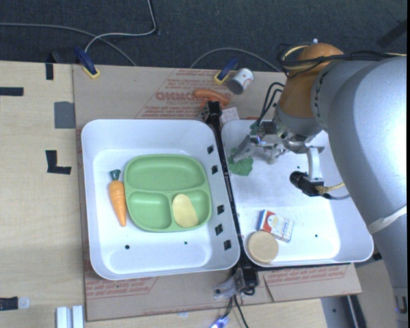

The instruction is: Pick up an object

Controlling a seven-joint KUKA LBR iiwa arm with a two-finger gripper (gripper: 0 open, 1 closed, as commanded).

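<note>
My gripper [255, 149] is low over the far left part of the right bin [328, 244], under the orange band of the arm. A small green object [241, 167] lies just below and left of it, against the bin's left wall, partly hidden by the gripper. Nearer the front of this bin are a small white, red and blue box [276, 225] and a round tan disc [263, 247]. In the left bin [102, 251] sits a green divided plate [165, 173] with a yellow piece [185, 210] in its lower right compartment. An orange carrot [117, 200] lies left of the plate.
The big grey arm [369, 135] covers the right side of the right bin. A black cable fitting [306, 182] hangs from the wrist over the bin's middle. A black divider with clips [222, 183] runs between the bins. An orange item [210, 95] and clamps lie behind the bins.
</note>
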